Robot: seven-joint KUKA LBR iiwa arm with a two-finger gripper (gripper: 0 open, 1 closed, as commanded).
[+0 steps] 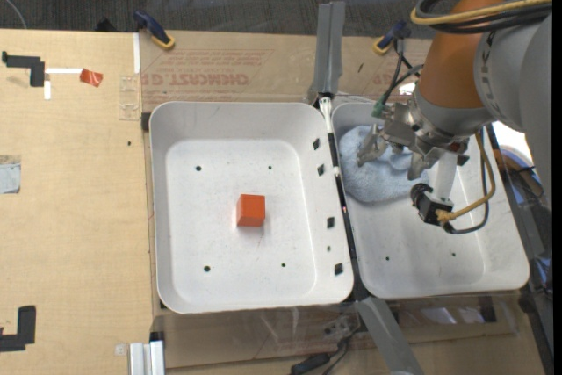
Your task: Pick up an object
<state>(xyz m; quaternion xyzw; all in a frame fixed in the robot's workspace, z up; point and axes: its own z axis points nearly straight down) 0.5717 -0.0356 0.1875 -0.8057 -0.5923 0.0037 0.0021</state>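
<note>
A small red-orange cube (251,211) rests near the middle of the left white bin (176,189). A crumpled pale blue cloth (362,171) lies in the back left part of the right bin (457,268). My gripper (393,157) hangs over the right bin, just above the cloth's right side. Its two fingers (368,147) are spread apart, open, and I see nothing held between them. The grey arm with its orange band (457,48) hides the bin's back right corner.
Cables loop from the wrist down over the right bin (443,215). A raised divider (334,180) separates the two bins. A cardboard sheet (70,189) covers the bench to the left, with clamps (154,29) at the back edge.
</note>
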